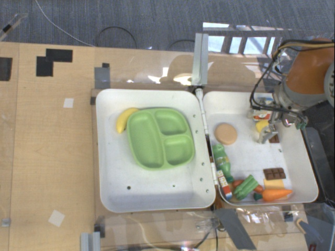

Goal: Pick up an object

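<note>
Objects for picking sit mostly in the right bin [309, 156], and they have bunched toward its near edge and the divider: a green bottle [222, 161] lies along the left wall, with a green pepper-like piece [246, 186], a carrot [276, 194] and a brown chocolate block [274, 174] crowded just beside one another at the near corner. A round tan cookie [226, 133] lies alone, well apart from that heap, which I'd judge makes it the easiest target. The left bin [112, 187] carries a green divided plate [159, 137] with a banana [124, 119] tucked against its far-left rim, half hidden under it.

From the right of the desk the arm [309, 72] reaches in, wrist bent down over the far right part of the right bin. The gripper [267, 132] hangs low there, close to the bin floor, with something small, red and yellow, just beside it; whether that belongs to the tool or is a toy, I can't make out. As for the jaws, I cannot tell whether they are spread or closed, and nothing is plainly seen between them.
</note>
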Controlling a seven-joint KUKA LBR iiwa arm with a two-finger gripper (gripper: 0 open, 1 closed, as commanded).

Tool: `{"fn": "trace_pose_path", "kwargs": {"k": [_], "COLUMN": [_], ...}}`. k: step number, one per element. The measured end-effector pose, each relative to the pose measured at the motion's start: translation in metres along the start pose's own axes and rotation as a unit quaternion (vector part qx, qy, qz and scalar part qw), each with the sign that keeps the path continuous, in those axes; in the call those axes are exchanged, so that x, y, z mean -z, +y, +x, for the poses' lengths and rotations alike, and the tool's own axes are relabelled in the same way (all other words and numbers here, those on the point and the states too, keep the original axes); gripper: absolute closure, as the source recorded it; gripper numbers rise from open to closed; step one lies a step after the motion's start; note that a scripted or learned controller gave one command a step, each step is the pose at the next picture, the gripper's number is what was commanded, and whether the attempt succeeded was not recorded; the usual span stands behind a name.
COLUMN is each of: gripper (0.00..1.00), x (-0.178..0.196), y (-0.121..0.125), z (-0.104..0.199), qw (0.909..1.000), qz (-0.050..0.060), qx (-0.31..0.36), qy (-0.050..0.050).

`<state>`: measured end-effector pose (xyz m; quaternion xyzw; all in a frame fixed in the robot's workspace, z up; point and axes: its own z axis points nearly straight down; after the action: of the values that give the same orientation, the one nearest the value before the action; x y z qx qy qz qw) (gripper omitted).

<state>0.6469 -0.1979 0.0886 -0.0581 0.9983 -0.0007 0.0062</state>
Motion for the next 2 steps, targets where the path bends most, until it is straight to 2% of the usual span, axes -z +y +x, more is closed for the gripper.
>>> {"fn": "trace_pose_path", "kwargs": {"k": [1,2], "gripper": [0.00,1.00], "x": [0.000,0.016], "y": [0.056,0.054], "z": [0.010,0.005], "qw": [1.0000,0.9999], "qz": [-0.001,0.002], "qx": [-0.008,-0.008], "qy": [0.000,-0.008]}}
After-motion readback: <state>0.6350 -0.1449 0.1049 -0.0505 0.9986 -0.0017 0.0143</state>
